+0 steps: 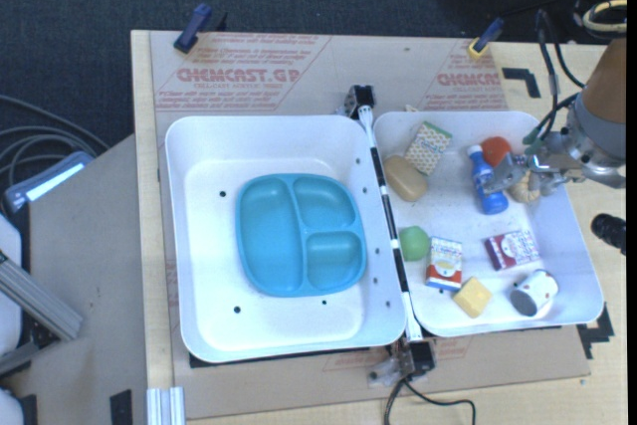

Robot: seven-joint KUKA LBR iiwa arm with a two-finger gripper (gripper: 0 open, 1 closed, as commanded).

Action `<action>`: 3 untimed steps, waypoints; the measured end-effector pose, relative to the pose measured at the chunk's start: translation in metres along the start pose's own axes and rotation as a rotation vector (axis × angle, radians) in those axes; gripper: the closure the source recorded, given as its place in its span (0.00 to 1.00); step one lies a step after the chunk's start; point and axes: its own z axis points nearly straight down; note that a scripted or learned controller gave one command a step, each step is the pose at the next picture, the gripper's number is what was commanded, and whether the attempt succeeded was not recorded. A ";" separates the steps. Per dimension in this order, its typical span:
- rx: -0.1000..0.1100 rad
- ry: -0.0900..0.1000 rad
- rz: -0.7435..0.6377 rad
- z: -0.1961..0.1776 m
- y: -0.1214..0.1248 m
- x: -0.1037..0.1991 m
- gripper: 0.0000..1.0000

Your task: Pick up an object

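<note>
And here's the arm point(609, 105) at the three o'clock edge of the view: a rounded tan-orange section up top, reading as that orange band, and directly beneath it a pale grey collar, smooth and cylindrical. Below the collar the wrist narrows into a cluster of silver-grey metal parts, blocky and small, with darker seams between them. The hand point(526, 176) juts off toward nine o'clock, metallic and light grey, its detail too fine to make out. Black cables point(550, 55) loop past at one o'clock, thin and curving, running beside the grey housing.
</note>
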 end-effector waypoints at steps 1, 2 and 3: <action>0.004 0.001 0.000 0.106 0.015 0.010 0.00; 0.002 0.002 -0.002 0.109 0.021 0.079 0.00; 0.004 0.000 0.000 0.110 0.085 0.059 0.00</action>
